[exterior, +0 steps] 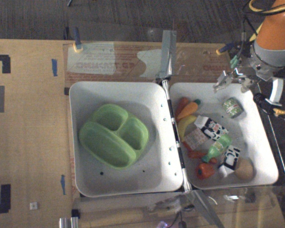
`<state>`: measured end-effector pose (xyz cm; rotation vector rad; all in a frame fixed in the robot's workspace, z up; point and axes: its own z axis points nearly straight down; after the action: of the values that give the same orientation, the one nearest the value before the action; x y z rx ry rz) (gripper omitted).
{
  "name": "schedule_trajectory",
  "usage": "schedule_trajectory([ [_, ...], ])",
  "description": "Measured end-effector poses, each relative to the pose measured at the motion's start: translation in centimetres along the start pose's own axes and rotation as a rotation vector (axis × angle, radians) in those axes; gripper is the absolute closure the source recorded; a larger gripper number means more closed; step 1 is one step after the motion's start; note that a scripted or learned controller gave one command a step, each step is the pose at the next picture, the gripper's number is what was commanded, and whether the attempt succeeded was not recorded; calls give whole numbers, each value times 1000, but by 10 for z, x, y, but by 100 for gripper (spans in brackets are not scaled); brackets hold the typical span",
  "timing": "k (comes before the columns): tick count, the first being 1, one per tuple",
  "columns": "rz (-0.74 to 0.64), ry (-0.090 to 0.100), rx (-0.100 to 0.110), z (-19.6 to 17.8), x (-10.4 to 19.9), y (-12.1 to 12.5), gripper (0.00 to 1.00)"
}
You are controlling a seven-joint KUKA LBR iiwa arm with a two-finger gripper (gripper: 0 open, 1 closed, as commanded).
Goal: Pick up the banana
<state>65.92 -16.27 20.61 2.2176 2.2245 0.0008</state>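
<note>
The yellow banana [185,124] lies at the left side of the right bin [261,137], close to the divider. An orange carrot [189,109] rests across its far end, and a grey packet [195,138] covers its near end. My gripper [234,80] hangs over the bin's back rim, well to the right of the banana and behind it. It is open with nothing between its fingers. The arm's orange band [275,18] sits above it at the top right.
The right bin also holds a green can [232,107], black-and-white cartons [212,127], a green bottle [218,148], a red pepper [205,170] and a tan egg-shaped item [244,169]. In the left bin [85,99] lies a green divided plate [115,136].
</note>
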Motion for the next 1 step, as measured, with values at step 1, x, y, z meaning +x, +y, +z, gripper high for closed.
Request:
schedule_trajectory([
  [1,554,0,0,120,38,-24,0],
])
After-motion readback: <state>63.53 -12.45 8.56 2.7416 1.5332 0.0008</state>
